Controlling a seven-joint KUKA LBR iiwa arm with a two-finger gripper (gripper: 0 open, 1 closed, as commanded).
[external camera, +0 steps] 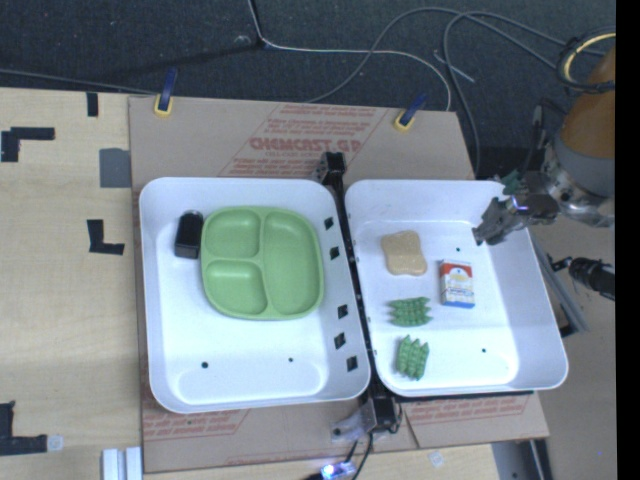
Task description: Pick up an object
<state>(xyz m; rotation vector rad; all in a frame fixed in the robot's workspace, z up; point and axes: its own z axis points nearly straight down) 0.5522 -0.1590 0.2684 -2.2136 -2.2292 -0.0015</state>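
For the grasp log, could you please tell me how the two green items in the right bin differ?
The upper bumpy green pod-shaped piece lies crosswise; the lower bumpy green piece lies lengthwise, nearer the white right bin's front edge, and looks slightly larger. Both are green, knobbly, untouched.

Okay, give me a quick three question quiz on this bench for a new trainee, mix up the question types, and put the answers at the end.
1. True or false: the green divided plate lies in the right bin.
2. Which item in the right bin lies nearest the gripper? A) tan sponge B) small red and white box C) lower green toy
3. Fill in: the small black object sits beside the plate's ___ edge in the camera view.

Key: 1 false, it is in the left bin. 2 B. 3 left.
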